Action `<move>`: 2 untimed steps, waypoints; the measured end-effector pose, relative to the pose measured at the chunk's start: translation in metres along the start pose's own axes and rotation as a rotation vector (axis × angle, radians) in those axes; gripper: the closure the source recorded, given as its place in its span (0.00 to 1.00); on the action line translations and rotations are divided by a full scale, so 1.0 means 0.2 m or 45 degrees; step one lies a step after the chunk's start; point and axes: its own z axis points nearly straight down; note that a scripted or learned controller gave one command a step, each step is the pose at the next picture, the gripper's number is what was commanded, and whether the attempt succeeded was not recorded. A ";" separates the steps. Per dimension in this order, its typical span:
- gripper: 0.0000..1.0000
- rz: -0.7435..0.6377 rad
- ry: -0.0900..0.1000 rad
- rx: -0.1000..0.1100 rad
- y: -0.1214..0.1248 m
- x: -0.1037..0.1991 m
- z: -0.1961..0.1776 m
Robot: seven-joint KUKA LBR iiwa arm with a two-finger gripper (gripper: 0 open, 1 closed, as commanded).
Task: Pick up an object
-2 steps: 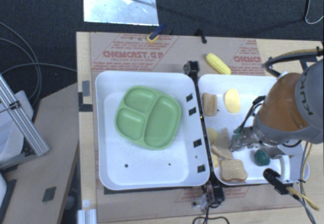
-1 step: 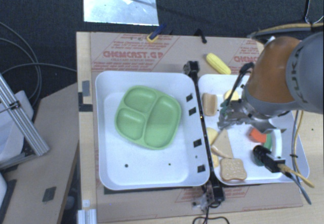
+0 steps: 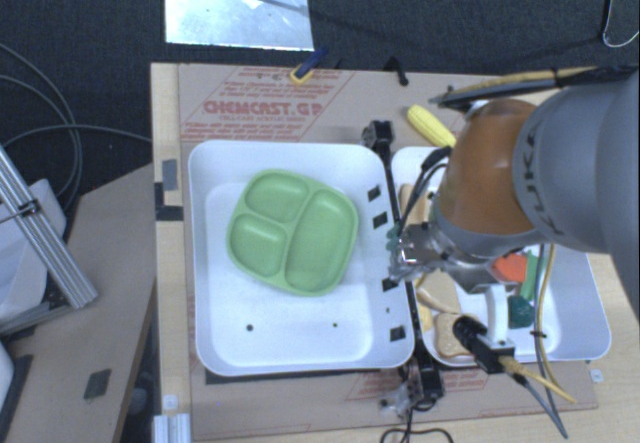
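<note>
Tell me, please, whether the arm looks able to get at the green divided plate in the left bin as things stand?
Probably yes. The green divided plate lies alone and uncovered in the left bin, with nothing on top of it. The arm hangs over the right bin, just across the shared rim, so a short sideways move should do.

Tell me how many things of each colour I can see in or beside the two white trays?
Green: 2, divided plate and small block
Yellow: 1, banana-like piece
Orange: 1, piece
Total: 4; the arm may hide more.
</note>
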 end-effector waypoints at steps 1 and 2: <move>1.00 0.005 -0.003 -0.003 0.06 0.11 0.00; 1.00 0.004 -0.003 -0.007 0.16 0.25 -0.19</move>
